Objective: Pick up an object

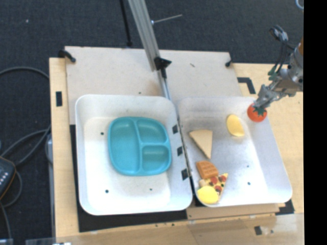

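Gripper: I see the gripper [259,107] at the right bin's [265,188] upper right rim, jaws closed on the small red tomato-like toy [257,113].
Right bin: yellow oval toy [235,125], tan wedge [202,141], orange waffle block [206,169], pizza slice toy [220,181], yellow round toy [207,194].
Left bin [92,193]: teal divided plastic plate [139,146].

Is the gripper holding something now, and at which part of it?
It seems so: the gripper has the small red tomato between its fingers, gripped at its top, over the right bin's far right edge.
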`<state>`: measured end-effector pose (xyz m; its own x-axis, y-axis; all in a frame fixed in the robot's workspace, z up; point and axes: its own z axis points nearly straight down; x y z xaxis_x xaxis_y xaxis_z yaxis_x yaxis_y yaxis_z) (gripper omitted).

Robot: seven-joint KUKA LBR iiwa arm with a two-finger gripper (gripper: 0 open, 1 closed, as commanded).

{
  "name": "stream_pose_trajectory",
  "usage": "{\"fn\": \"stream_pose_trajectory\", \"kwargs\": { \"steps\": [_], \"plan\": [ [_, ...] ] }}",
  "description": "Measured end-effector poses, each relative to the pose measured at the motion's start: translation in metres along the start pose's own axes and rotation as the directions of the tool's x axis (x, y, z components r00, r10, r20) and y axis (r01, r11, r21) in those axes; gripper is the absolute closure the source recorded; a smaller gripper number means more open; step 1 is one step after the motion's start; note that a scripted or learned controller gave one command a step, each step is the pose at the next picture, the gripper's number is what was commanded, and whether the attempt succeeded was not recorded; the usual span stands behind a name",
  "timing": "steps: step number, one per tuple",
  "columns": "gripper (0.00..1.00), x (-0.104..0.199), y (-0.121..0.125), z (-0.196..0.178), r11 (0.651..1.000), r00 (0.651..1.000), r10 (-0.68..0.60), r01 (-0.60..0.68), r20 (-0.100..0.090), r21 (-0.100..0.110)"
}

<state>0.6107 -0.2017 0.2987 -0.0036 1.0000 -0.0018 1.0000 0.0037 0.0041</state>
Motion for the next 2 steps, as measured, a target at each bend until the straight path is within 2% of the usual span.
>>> {"fn": "stream_pose_trajectory", "kwargs": {
  "steps": [1, 2],
  "plan": [
    [1.00, 0.051, 0.008, -0.004, 1.000, 1.000, -0.003, 0.003, -0.002, 0.001],
    [1.00, 0.104, 0.019, 0.015, 1.000, 1.000, -0.003, 0.003, -0.002, 0.005]
  ]
}}
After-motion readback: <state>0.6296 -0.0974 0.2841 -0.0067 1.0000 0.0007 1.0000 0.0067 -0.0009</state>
